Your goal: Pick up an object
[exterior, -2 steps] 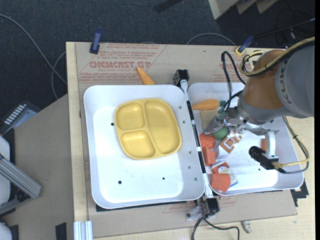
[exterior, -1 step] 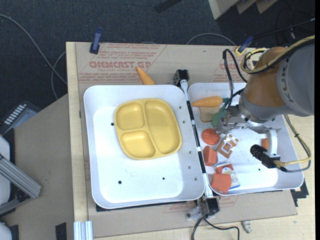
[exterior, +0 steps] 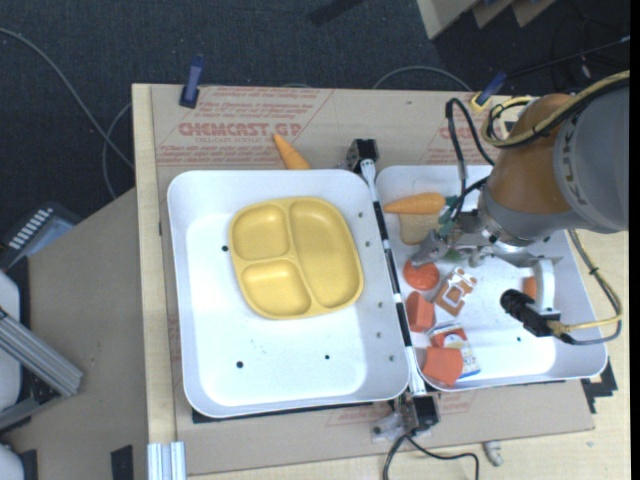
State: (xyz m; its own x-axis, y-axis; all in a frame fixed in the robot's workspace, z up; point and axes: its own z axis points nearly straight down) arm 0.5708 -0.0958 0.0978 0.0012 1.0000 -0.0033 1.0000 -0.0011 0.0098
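Observation:
The right bin (exterior: 560, 363) holds several small items. An orange carrot (exterior: 413, 205) lies at its far left. A round red piece (exterior: 421, 276) sits below it, with another red piece (exterior: 420, 313) and a larger red-orange one (exterior: 443, 366) nearer the front. A small orange-and-white box (exterior: 457, 293) lies in the middle. My gripper (exterior: 452, 248) hangs low over the bin's left half, just above the round red piece and the box. I see nothing clearly held in it.
The left bin (exterior: 200, 348) bears a yellow divided plate (exterior: 296, 256). A second carrot (exterior: 290, 153) lies on the cardboard behind that bin. The arm's grey body (exterior: 600, 158) and cables cover the right bin's far right. A black fitting (exterior: 522, 305) hangs over the bin floor.

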